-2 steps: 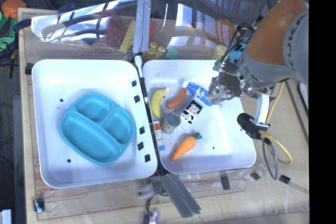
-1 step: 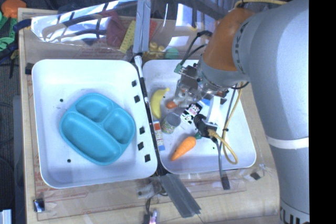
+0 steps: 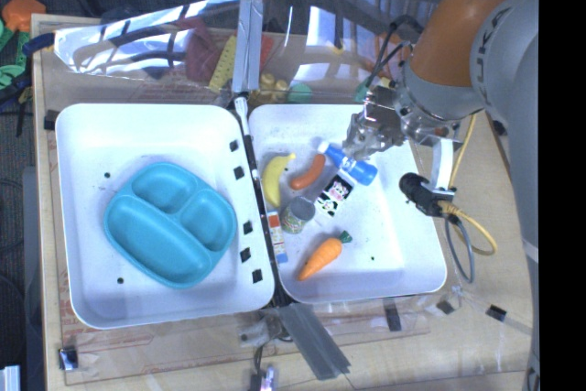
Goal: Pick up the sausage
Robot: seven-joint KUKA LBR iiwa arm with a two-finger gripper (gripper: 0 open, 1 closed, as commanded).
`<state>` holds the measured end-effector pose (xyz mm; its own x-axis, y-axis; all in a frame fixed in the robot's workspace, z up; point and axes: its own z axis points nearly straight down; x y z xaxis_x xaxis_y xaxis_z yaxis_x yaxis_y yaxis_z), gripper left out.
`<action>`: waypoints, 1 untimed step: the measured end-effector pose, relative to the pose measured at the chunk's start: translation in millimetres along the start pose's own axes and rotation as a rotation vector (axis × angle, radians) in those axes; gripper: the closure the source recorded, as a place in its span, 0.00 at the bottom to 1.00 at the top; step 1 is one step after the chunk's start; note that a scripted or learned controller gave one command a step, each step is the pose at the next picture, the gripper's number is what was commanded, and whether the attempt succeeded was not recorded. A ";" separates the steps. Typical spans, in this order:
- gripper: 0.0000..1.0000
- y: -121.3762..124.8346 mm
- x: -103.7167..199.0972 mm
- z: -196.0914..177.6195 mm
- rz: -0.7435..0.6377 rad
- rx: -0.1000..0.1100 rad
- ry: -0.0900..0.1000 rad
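Observation:
The sausage (image 3: 309,171), short and orange-red, lies tilted in the right bin (image 3: 412,261) between a yellow banana (image 3: 274,178) and a blue bottle (image 3: 353,165). My gripper (image 3: 368,138) hangs over the bin's back right part, just above the bottle's right end. It is to the right of the sausage and apart from it. Nothing shows in its grasp.
A small grey can (image 3: 298,214) and a black-and-white item (image 3: 335,191) lie just in front of the sausage, with a carrot (image 3: 320,256) nearer the front. The left bin (image 3: 82,288) holds a blue divided plate (image 3: 171,221). Clutter lies behind both bins.

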<state>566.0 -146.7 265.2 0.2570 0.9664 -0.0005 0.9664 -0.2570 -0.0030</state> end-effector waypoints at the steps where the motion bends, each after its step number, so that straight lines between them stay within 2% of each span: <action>1: 1.00 1.6 74.2 76.6 -0.098 0.005 -0.001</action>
<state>586.5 -75.4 188.6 0.1607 0.9870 -0.0014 0.9870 -0.1607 -0.0081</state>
